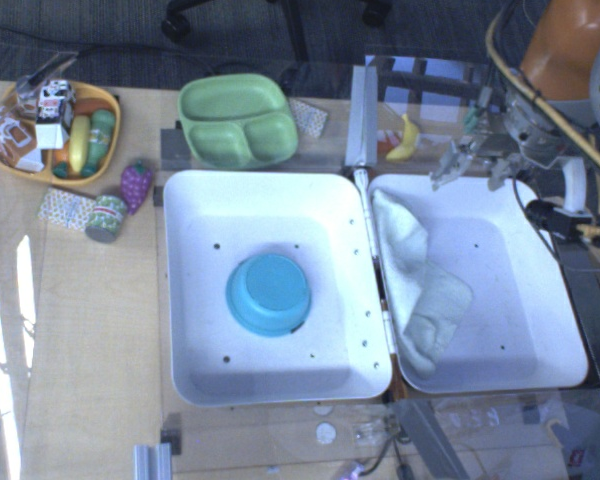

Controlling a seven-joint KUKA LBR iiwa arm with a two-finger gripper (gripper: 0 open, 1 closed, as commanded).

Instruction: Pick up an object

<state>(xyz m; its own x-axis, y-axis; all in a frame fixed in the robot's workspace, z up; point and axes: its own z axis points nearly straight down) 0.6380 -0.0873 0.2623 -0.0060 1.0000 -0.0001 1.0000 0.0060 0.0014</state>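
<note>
The claw [477, 164] is seen spread wide and empty at the upper right of the frame, poised above the right shallow white bin [540, 298]. A crumpled white cloth [420, 278] is left along that bin's left side, probably the nearest target; a round blue plastic bowl [269, 294] is parked centre-frame in the left shallow white bin [200, 228].

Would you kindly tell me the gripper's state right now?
Gripper: open, holding nothing, above the far rim of the right bin.
</note>
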